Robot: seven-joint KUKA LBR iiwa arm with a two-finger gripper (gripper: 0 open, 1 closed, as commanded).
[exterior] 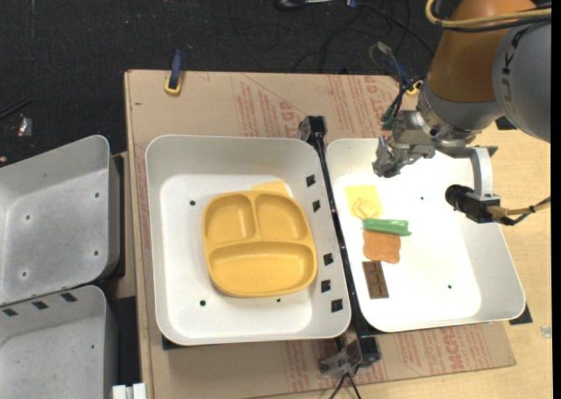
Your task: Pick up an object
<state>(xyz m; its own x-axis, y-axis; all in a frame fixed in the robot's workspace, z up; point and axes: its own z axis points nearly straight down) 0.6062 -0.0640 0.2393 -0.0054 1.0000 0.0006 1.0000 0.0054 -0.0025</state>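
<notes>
Grey KUKA arm's two-finger gripper (388, 163) hangs over the far-left part of the right shallow white bin (465, 292), just beyond the flat yellow square card (362, 200); cannot tell how the jaws stand, and nothing shows between them. Just nearer than that card lie a green stick-shaped piece (387, 226), an orange soft-looking lump (382, 248) touching it, and a small brown rectangular block (375, 280). Left of the card, the left white bin (175, 301) holds a yellow plastic three-compartment tray (259, 244).
</notes>
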